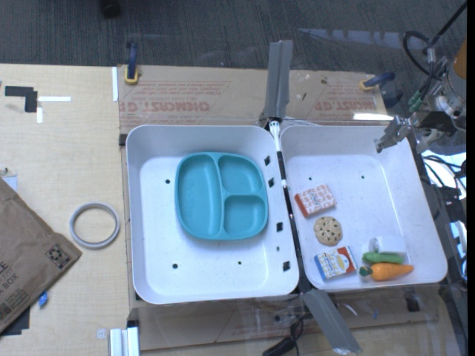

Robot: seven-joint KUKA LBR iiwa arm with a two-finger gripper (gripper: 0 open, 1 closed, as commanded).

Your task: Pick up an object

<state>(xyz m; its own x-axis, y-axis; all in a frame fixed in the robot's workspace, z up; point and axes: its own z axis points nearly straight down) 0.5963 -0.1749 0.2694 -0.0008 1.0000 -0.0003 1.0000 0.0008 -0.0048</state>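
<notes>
The right bin holds several small items. A red and white carton lies near its left wall, with a round cookie just below it. Along the front edge lie a second small carton, an orange carrot and a green vegetable, with a small white piece behind them. My gripper hangs over the bin's far right corner, well apart from all of these items, and nothing shows in it.
The left bin holds a teal divided plate. A roll of tape and a cardboard box lie on the bench to the left. Cables and arm parts crowd the right edge.
</notes>
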